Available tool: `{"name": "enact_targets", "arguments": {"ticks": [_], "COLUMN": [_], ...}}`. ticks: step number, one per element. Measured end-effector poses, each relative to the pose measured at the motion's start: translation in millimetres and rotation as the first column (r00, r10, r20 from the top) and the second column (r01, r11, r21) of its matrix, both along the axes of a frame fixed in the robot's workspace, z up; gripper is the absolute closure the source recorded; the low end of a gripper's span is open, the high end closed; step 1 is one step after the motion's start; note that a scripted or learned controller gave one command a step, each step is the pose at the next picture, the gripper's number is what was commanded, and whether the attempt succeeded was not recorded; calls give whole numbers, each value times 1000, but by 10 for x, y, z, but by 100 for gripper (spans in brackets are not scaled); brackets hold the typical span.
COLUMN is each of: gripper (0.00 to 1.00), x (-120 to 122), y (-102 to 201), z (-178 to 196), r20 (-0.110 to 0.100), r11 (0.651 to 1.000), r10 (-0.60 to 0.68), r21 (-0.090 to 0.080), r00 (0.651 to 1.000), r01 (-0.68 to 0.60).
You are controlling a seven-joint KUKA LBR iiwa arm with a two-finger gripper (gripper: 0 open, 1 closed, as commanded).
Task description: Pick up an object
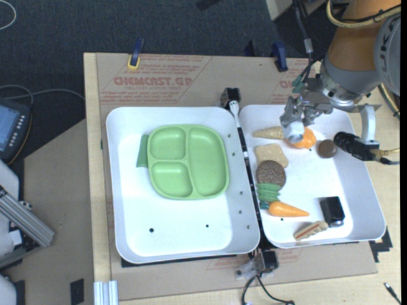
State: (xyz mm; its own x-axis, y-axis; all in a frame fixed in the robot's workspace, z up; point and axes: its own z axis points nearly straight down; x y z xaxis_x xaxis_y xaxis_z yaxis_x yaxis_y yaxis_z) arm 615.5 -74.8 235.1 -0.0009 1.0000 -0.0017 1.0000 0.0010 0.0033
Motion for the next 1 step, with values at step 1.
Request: {"name": "enact_targets", "arguments": {"ticks": [1], "gripper": [100], "x": [-34], "y": [24], "z": [-10], "r20": [-4], "r11": [1000], "r10": [-1], "r21": [1], "r00": [1000], "r01": [1]}}
